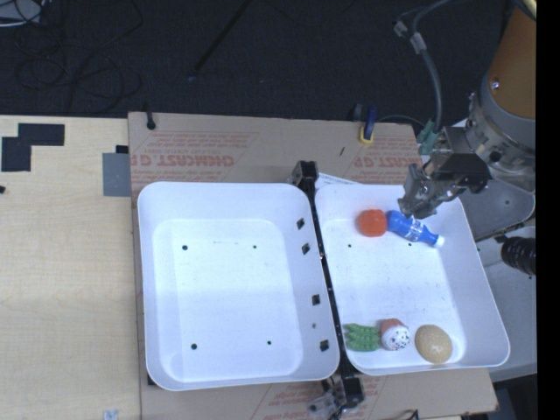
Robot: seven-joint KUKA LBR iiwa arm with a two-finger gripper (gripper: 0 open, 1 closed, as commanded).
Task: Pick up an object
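Note:
The right bin (455, 296) holds a round orange-red object (371, 223) near its far wall and a small blue bottle (412, 229) lying on its side just right of it. Along the bin's near wall lie a green toy (360, 337), a white ball with red and black marks (395, 334) and a tan egg-shaped object (432, 343). My gripper (418, 201) hangs over the far right part of this bin, its tips just above the blue bottle's left end. I see nothing held between the fingers.
The left bin (157, 234) lies beside the right one, with a black hinge strip (315, 261) between them. Both rest on cardboard (227, 151). Cables (429, 68) and the arm's body crowd the far right.

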